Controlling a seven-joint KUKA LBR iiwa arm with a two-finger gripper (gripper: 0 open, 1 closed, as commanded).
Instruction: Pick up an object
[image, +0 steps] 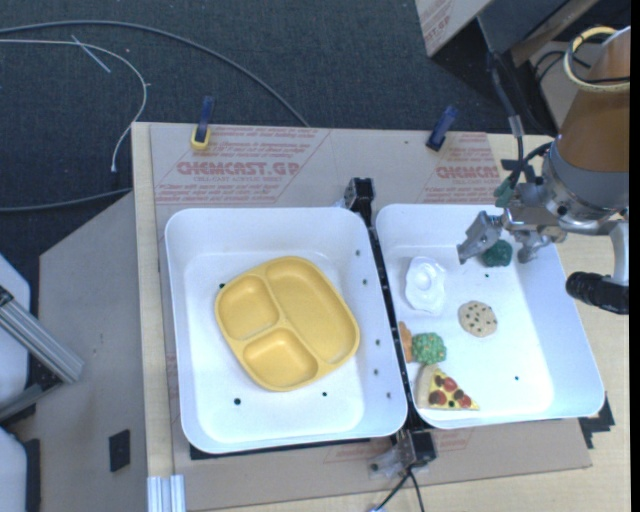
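We see the left bin (190, 330) holding a yellow tray (287, 322) with three compartments. Right of the tray, in the right bin (560, 350), lie a white lump (425, 283), a green piece (429, 347) beside an orange bit, a pizza slice (446, 390) and a cookie (478, 319). Farthest right of the tray, the gripper (497, 244) hangs over that bin's far end, its fingers pinching a dark green object (497, 254), which sits up and right of the cookie.

Robot lab: cardboard-topped bench (250, 165), two white bins (190, 250), loose cables (100, 60) on dark carpet.
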